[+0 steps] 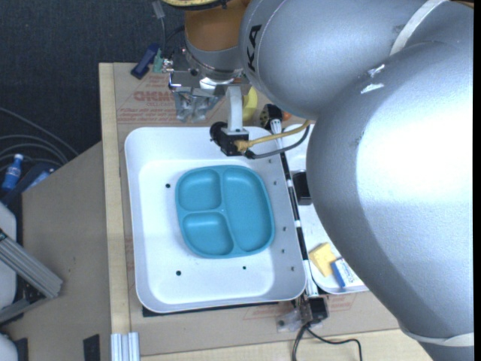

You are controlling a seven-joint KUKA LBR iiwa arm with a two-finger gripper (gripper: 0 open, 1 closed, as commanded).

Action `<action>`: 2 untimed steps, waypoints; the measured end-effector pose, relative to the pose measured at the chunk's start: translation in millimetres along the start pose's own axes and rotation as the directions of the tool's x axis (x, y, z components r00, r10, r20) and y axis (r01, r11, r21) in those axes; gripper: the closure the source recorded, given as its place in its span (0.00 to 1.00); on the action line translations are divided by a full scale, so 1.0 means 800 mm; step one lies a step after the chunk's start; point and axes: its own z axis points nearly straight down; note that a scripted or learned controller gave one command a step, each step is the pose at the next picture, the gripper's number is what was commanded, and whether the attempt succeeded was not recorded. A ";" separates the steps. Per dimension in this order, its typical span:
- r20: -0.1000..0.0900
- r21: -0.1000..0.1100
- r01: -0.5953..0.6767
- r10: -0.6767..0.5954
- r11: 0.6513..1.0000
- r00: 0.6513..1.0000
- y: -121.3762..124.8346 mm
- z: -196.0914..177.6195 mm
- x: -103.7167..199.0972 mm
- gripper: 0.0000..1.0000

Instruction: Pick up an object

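Yellow block (323, 259) lies nearest, right of the teal divided plate (224, 210), in the right bin (340, 286), touching a blue-and-white thing (343, 273). The plate sits flat, midway in the left white bin (150, 269). Beyond the plate, red print (154, 96) on the brown board (113, 201) starts "CH"; the rest I cannot read. My grey arm (391, 126), lettered "KA", crosses above the plate's right. My claw (192, 105) hangs beside that print; wide or narrow, I cannot tell.
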 end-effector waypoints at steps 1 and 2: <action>0.000 0.000 0.000 0.000 1.000 1.000 0.000 -0.029 0.000 1.00; 0.001 0.005 -0.002 0.002 1.000 1.000 -0.020 0.027 0.000 1.00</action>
